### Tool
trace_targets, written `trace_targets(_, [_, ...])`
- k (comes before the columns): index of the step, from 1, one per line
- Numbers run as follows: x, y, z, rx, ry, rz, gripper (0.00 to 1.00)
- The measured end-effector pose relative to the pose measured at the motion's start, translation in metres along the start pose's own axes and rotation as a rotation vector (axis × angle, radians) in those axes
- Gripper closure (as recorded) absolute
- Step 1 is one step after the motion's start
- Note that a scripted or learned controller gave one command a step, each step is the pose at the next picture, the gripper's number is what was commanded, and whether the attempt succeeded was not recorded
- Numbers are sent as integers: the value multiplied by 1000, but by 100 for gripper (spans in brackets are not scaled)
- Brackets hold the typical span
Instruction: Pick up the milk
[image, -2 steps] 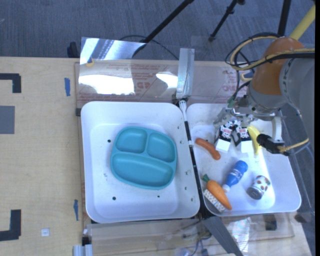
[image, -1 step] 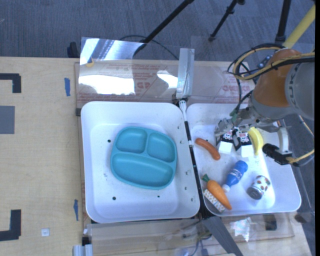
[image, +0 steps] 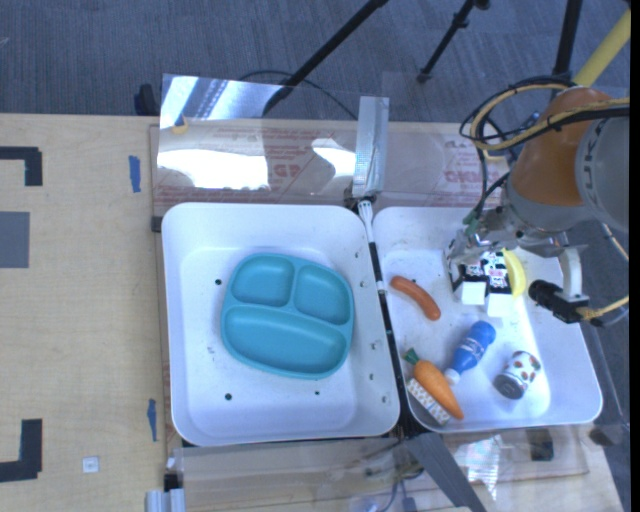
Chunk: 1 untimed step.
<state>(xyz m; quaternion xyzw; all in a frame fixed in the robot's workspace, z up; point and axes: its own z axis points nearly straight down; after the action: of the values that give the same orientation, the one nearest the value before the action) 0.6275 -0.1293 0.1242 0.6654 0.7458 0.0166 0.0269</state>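
Two bins sit side by side on the table (image: 70, 330). Nearest in the right bin (image: 570, 405) lie a carrot (image: 438, 386) and can (image: 517, 373), then the milk (image: 471, 350) bottle, a sausage (image: 415, 296). Farthest, the tool (image: 484, 272) hangs low; its spread I cannot tell.

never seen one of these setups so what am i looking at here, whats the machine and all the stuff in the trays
One camera looks down at a slant on a bench with two shallow white bins. The grey machine with an orange band is a robot arm reaching in from the right; its gripper hangs over the right bin. That bin holds a sausage, a carrot, a blue bottle, a small can, a banana and a small white carton, perhaps the milk. The left bin holds a teal divided plate. Whether anything is gripped is unclear.
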Motion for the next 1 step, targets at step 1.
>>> trace_targets(1, [58,-11,-61,59,23,-189,100])
